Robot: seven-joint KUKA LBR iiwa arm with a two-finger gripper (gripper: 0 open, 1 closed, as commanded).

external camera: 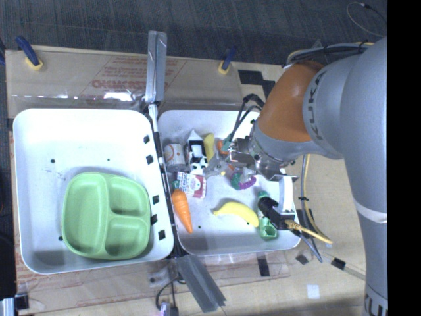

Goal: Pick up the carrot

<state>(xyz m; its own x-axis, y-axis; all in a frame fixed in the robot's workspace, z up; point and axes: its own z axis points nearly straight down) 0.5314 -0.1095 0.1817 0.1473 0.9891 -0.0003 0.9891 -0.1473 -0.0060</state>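
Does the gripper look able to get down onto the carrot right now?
Probably yes. The carrot lies uncovered against the right bin's left wall, apart from the banana; that wall could crowd the gripper.

1. The place is a robot lab or test cell, not a home or a shop.
2. A grey industrial arm (pixel 342 104) with an orange band reaches over the bench (pixel 85 71).
3. Two white bins, the left bin (pixel 33 130) and the right bin (pixel 217 242), sit side by side, clipped in place with blue clamps (pixel 29 54).
4. Loose cables (pixel 306 203) run beside the bins.
5. The right bin holds toy food, such as a banana (pixel 235 212), laid out as test pieces.
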